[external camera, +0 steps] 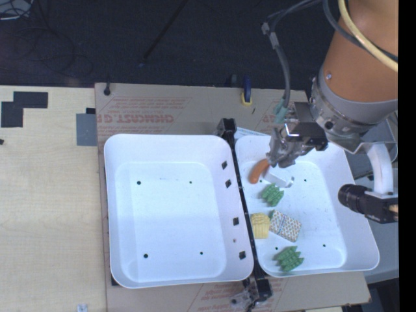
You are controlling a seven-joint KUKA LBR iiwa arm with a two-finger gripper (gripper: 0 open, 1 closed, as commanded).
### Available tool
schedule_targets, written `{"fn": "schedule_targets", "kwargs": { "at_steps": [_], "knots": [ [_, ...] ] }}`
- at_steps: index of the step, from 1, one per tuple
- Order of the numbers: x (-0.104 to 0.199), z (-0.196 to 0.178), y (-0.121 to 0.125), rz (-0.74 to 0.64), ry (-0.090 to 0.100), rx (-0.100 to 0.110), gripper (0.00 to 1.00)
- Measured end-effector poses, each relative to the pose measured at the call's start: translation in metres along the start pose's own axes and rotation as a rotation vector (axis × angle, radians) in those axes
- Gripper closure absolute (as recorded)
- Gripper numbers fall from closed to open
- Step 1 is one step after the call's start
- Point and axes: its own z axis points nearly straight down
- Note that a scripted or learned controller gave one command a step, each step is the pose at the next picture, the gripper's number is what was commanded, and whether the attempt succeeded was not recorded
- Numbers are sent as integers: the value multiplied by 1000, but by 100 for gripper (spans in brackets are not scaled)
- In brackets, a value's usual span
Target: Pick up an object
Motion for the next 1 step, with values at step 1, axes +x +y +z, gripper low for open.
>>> {"fn": "schedule_targets", "kwargs": {
  "at_steps": [1],
  "knots": [
    [-1, -6, 1, -1, -2, 8, 100]
  ]
}}
